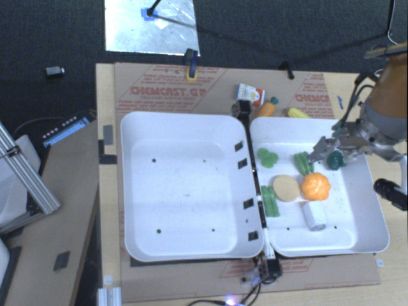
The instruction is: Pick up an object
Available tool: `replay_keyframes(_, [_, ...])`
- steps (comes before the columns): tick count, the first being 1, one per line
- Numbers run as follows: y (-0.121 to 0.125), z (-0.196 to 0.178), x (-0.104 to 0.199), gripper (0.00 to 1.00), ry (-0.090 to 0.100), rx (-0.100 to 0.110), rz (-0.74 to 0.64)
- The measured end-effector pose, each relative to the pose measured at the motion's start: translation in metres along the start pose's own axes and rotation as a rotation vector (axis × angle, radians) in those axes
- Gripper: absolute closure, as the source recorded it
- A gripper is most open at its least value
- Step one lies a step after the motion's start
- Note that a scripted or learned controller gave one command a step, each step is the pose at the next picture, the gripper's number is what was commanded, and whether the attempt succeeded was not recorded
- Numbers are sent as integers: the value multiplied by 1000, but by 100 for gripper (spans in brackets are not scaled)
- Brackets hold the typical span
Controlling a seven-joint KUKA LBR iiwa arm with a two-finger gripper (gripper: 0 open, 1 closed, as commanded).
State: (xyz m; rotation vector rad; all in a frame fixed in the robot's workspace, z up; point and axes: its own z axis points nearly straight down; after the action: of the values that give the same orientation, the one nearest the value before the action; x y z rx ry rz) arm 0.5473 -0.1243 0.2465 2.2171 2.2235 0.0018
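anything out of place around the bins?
Yes. Three items lie on the cardboard behind the right bin rather than in it: a small white and red carton, an orange carrot-like piece and a yellow piece. The rest of the toy food sits inside the bin, below the hand.

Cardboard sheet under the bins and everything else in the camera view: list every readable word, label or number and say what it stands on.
"CHEMCAST GP": red print on the cardboard sheet, above the left bin, seen upside down.
A similar red print at the cardboard's upper right, above the right bin: too blurred to read.
Small carton behind the bins: label too small to read.
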Motion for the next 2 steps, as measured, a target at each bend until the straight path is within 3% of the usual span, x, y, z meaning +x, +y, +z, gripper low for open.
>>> replay_keyframes(1, [2, 66, 102, 0, 4, 6, -10])
replay_keyframes(2, [11, 54, 176, 0, 2, 0, -7])
